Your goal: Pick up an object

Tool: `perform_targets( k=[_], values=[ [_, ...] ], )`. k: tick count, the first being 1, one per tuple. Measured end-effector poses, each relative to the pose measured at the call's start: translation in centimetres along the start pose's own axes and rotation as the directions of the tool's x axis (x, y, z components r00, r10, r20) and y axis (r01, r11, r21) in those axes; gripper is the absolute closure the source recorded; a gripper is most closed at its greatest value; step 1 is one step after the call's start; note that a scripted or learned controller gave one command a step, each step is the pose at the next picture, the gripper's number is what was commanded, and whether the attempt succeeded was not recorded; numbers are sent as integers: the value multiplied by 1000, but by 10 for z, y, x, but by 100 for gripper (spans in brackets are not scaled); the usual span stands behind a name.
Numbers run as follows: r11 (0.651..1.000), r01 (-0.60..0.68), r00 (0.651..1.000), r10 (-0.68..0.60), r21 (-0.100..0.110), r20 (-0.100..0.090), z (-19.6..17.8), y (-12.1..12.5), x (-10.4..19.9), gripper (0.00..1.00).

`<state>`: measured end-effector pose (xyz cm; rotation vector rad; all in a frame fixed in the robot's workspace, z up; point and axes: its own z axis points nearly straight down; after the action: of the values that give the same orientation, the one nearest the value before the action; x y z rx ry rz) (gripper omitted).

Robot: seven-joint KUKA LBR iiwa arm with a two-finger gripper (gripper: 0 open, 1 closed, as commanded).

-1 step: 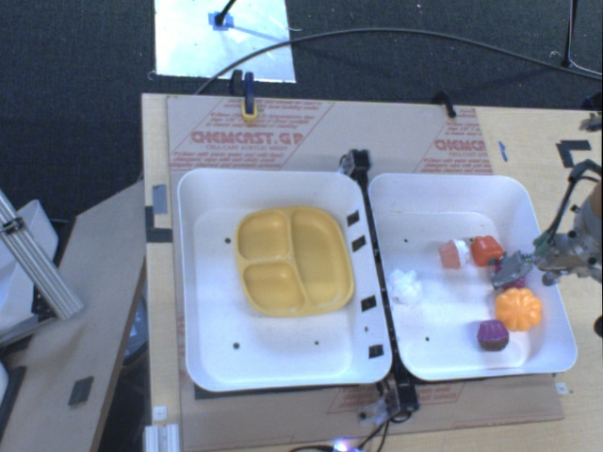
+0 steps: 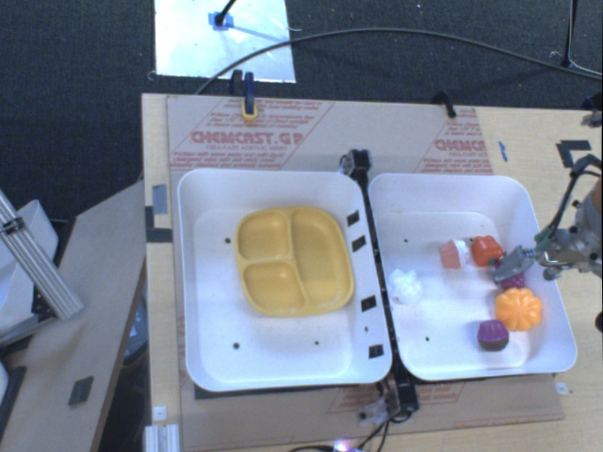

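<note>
Item: my gripper. It reaches in low over the right bin from its right edge, dark fingertips pointing left. A small purple piece sits right at the tips, beside the orange-red block. Whether the piece is pinched or merely touched, and how wide the tool stands, I cannot tell; the tip is small and dark against the object.

Item: contents of the right bin. Pink-and-white piece just left of the orange-red block, touching it. White crumpled object near the bin's left wall. Orange pumpkin-shaped toy just below my tool. Dark purple lump below and left of the pumpkin, near it.

Item: left bin. It holds a yellow divided tray, three compartments, lying flat near the middle.

Item: hard to make out. My arm is cut off at the right edge; only grey wrist parts and cabling show. The purple piece is partly covered by my tips, so its shape is unclear.
</note>
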<state>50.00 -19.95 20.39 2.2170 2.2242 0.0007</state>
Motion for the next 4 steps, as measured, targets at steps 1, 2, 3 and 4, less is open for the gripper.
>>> perform_targets(
  k=[1, 2, 3, 4],
  values=[
    [1000, -1, 1000, 1, 4, -2, 58, 1, 9, 0],
    [1000, -2, 1000, 2, 3, -2, 121, 0, 12, 0],
    [1000, -3, 1000, 3, 0, 0, 119, 1, 12, 0],
    [1000, -2, 1000, 2, -2, 0, 108, 2, 12, 100]
  ],
)
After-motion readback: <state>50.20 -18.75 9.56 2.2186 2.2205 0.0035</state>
